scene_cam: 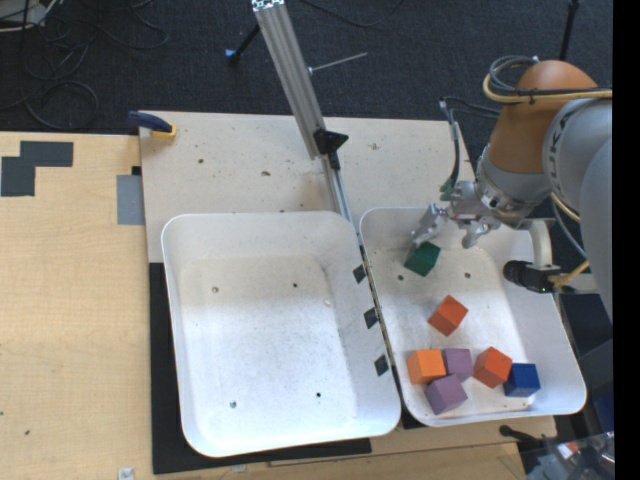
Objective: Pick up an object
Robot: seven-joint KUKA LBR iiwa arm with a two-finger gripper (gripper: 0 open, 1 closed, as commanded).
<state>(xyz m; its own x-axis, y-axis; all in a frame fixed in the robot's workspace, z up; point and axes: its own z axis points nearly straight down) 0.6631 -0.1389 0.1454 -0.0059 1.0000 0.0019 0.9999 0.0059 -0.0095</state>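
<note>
Starting at the left, the left bin lies bare inside, its walls open on all sides, with wide room across its floor. A metal pole slants down from the top toward the seam between the bins, ending near the back corner where they meet. Black clips dot that shared edge.

Next comes the right bin. A green cube sits toward its back left, near the inner wall yet apart from it, tilted a little. The gripper hangs just above and behind this cube, fingers spread apart with nothing between them; one finger reaches down beside the cube's upper edge, and touching or not is hard to tell. A clear patch of floor separates the green cube from an orange cube at mid-bin.

Along the front wall a cluster crowds together: another orange cube, two purple cubes pressed close, a red-orange cube, and a blue cube by the front right corner. The arm enters over the bin's far right edge.
</note>
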